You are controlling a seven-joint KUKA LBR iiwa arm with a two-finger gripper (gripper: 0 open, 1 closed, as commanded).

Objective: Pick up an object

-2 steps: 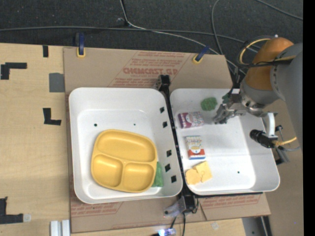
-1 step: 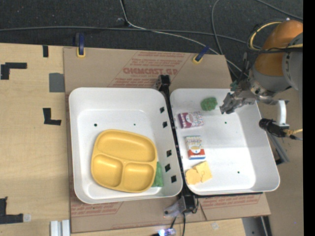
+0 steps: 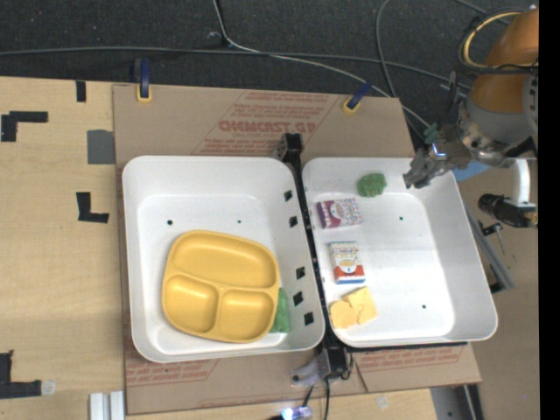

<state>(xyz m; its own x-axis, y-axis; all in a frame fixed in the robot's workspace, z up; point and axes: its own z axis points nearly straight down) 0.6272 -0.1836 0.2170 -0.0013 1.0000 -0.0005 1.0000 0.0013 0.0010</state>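
Camera view
Gripper [image 3: 418,174]: over the far right rim of the right bin [image 3: 437,261]; finger state cannot be told, nothing seen between them.
Green lump [image 3: 372,184]: just left of the gripper, apart from it.
Purple packet [image 3: 339,213]: further left and nearer the camera.
Red-and-white carton [image 3: 347,262]: nearer still.
Yellow wedge [image 3: 353,308]: nearest, well away from the gripper.
Left bin [image 3: 149,191]: holds yellow divided tray [image 3: 220,285], green item [image 3: 282,313] at the tray's right edge.

Two shallow white plastic bins [image 3: 437,261], smooth, slightly glossy. Yellow divided plastic tray [image 3: 219,285], satin sheen. Brown printed cardboard sheet [image 3: 254,125] beneath, matt.
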